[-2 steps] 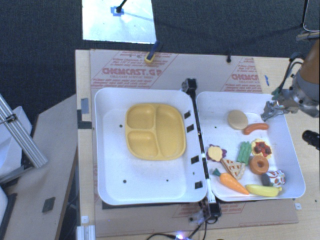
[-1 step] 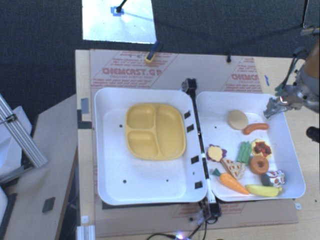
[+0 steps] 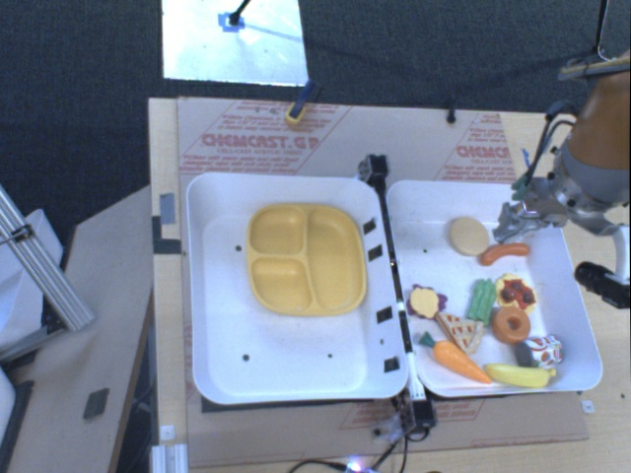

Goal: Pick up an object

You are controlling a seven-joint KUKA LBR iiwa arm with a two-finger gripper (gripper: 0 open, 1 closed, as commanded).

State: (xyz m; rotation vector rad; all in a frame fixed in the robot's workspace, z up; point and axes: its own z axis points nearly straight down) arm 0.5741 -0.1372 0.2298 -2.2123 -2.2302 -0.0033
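Whether the gripper (image 3: 515, 223) is released or clenched cannot be told; it is seen in the right bin (image 3: 582, 308), just above the sausage (image 3: 504, 254), beside the round biscuit (image 3: 469, 236).

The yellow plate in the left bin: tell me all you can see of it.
The yellow plate is a pale yellow, rounded-square divided plate that looks like plastic. Raised ridges split it into three compartments: a tall one on the view's right side and two smaller ones stacked on the left. All three hold nothing. It lies flat, right side up, slightly rotated, near the middle of the left bin, resting on the bin floor. Nothing else touches it.
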